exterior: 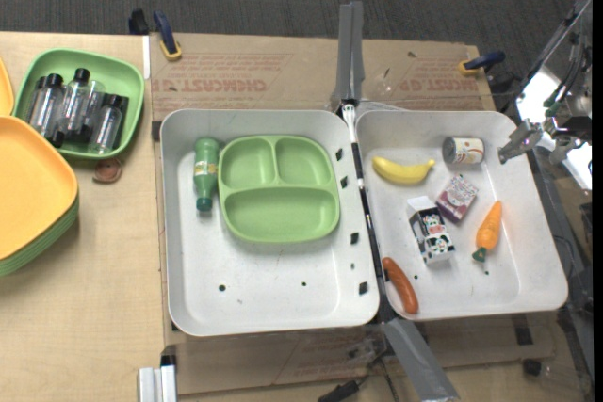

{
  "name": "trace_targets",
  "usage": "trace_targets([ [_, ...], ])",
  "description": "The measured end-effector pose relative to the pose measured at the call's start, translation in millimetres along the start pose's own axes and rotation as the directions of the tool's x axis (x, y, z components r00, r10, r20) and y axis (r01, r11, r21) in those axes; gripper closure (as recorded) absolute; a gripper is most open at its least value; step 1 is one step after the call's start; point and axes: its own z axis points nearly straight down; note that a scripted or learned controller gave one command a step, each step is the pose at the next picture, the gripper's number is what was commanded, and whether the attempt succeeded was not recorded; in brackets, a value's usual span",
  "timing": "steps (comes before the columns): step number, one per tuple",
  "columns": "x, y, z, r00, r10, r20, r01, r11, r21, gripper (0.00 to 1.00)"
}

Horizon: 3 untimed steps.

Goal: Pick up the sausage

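Two shallow white bins sit side by side on the bench (94, 315). The right bin (537, 292) holds six things. The sausage (400, 286), reddish-brown, lies at the bin's near left corner, close against the left wall and slanting along it. Just beyond it, towards the middle, lies a small black-and-white carton (431, 234), and touching that carton's far right corner is a pinkish patterned box (457, 198). A carrot (488, 227) lies to the right of these, its green end pointing to the near side. A banana (403, 168) rests near the far left of the bin, and a small can (464, 151) lies on its side to the banana's right.

The left bin (273, 301) holds a green divided plate (279, 188) with three compartments, and a green bottle (205, 172) lying just beside the plate's left edge.

The gripper (521, 141) hangs at the right bin's far right rim, well apart from the sausage; whether it is released or clenched cannot be told from here, and nothing shows in its grasp.

Off to the left on the bench stand a green tray of dark bottles (80, 104) and a stack of orange plates (33, 193).
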Motion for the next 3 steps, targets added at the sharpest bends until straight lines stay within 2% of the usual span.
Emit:
trace_targets([
  [1, -7, -35, 152, 0.982, -0.187, -0.007, 0.187, 0.982, 0.001, 0.00],
  [2, -9, -34, 141, 0.983, -0.183, -0.002, 0.183, 0.983, -0.004, 1.00],
  [3, 28, -61, 163, 0.959, -0.284, -0.001, 0.284, 0.959, -0.002, 1.00],
])
